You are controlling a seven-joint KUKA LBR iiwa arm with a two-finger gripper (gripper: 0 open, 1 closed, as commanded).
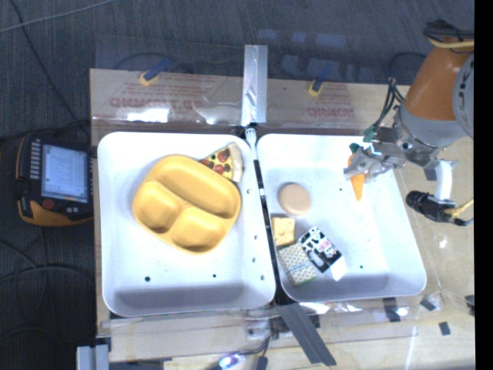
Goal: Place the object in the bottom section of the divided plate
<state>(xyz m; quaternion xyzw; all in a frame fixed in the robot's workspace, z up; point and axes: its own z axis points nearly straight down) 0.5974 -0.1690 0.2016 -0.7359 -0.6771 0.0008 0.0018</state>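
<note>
Gripper [368, 163] at upper right of frame, fingers closed around orange carrot-shaped object [357, 183] hanging over right bin [400, 230] | yellow divided plate [186, 201] sat in left bin [123, 284], well apart

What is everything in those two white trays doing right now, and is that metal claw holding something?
gripper: over the right bin, shut on the orange carrot
orange carrot: hanging tip down, lifted
divided plate: in the left bin, all sections bare
pizza slice: beside the plate's upper edge, by the bin wall
round cookie: lying flat in the right bin
cow-patterned item: lying near the front
</note>
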